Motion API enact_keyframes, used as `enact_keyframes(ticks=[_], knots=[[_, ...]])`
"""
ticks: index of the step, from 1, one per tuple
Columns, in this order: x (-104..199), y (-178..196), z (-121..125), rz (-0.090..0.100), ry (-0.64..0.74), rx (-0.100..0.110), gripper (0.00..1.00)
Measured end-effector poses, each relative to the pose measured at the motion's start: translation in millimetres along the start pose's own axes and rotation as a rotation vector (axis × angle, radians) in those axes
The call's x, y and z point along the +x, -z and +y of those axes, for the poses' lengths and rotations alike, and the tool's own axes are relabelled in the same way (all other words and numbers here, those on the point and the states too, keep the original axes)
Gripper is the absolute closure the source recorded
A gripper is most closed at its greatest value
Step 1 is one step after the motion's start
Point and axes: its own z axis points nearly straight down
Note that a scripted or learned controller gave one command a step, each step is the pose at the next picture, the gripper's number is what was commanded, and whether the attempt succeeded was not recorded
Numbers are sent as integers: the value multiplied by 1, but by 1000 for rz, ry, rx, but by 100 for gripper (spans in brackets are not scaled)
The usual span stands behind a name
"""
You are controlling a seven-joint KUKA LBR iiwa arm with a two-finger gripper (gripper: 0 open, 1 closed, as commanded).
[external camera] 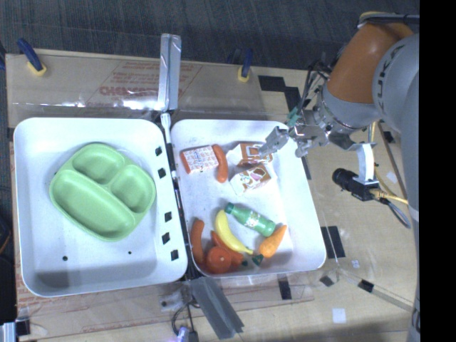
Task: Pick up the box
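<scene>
The two-finger claw (pixel 274 140) hangs beside the brown-and-white printed carton box (pixel 253 167); how far open it is cannot be told.

Count of things on the desk (pixel 85 73)

Two white bins: the left bin (pixel 28 191), far from the pincer (pixel 276 138), has one green divided plate (pixel 103 189); the right bin (pixel 303 212), under the pincer, has three snack boxes (pixel 199 159), two sausages (pixel 221 164), one green bottle (pixel 251 219), one banana (pixel 229 235), one carrot (pixel 271 241), one tomato (pixel 218 260).
</scene>
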Motion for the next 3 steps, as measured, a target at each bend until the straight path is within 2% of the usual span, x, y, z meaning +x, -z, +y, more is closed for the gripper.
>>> enact_keyframes(ticks=[1, 2, 3], knots=[[74, -122, 8, -2, -276, -23, 0], [73, -110, 9, -4, -273, -26, 100], [138, -44, 22, 1, -688, 0, 100]])
